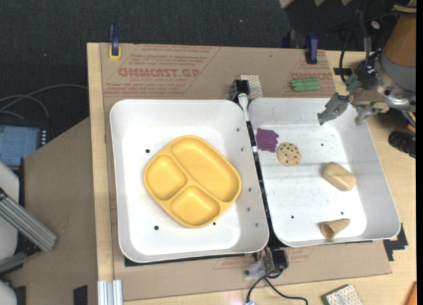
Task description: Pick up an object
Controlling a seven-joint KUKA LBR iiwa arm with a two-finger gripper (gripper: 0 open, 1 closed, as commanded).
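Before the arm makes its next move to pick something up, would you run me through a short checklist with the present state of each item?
1. Gripper fingers spread: ok, they stand apart with a gap between them.
2. Gripper free of any load: ok, nothing sits between the fingers.
3. Targets within the right bin: ok, the cookie, purple piece, tan block and cone all lie there.
4. Targets spaced apart: ok, though the cookie and purple piece are close.
5. Gripper over a target: not ok, it sits at the bin's far edge.
6. Yellow tray out of the way: ok, it's in the left bin.

Tool (345, 108) (open) over rt bin (370, 145)
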